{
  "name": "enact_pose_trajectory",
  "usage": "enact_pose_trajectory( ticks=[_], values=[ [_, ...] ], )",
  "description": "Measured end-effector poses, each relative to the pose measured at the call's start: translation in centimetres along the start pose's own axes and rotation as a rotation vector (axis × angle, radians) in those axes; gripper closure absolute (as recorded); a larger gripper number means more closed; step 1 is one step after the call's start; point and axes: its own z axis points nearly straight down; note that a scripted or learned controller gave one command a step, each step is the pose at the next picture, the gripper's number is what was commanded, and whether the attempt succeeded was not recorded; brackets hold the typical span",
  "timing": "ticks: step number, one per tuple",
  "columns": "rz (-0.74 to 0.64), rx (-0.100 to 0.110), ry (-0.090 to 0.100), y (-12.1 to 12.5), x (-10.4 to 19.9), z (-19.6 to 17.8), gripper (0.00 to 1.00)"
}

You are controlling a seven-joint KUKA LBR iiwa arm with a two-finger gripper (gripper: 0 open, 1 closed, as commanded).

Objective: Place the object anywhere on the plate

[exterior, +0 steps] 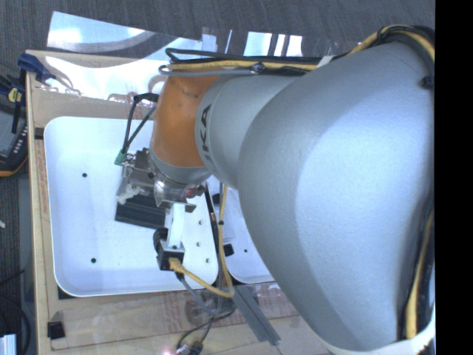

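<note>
My gripper (139,202) hangs low over the middle-right part of the left white bin (81,220); I see its black body and metal mount from above. The orange wrist band (181,128) sits right above it. The big grey arm (325,183) covers the right half of the view and hides whatever lies under it, including most of the right bin (247,272). The bare floor of the left bin shows only a few small dark dots.
A yellow cable (199,283) loops down from the wrist past the bins' front edge. The wooden bench frame (111,316) runs around the bins. A shiny sheet (111,50) lies at the back, and a dark device (11,139) sits at the far left.
</note>
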Motion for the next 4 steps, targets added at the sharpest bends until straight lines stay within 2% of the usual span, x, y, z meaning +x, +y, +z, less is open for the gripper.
enact_pose_trajectory(
  ticks=[1, 2, 3, 4],
  values=[
    [-0.206, -0.005, 0.003, 11.5, -6.1, -3.6, 0.00],
    [-0.264, -0.003, 0.003, 10.7, 0.9, -0.3, 0.00],
    [-0.026, 0.002, -0.001, 1.0, 4.3, 5.0, 0.00],
    [-0.011, 0.001, 0.000, -7.4, 7.2, 9.6, 0.00]
  ],
)
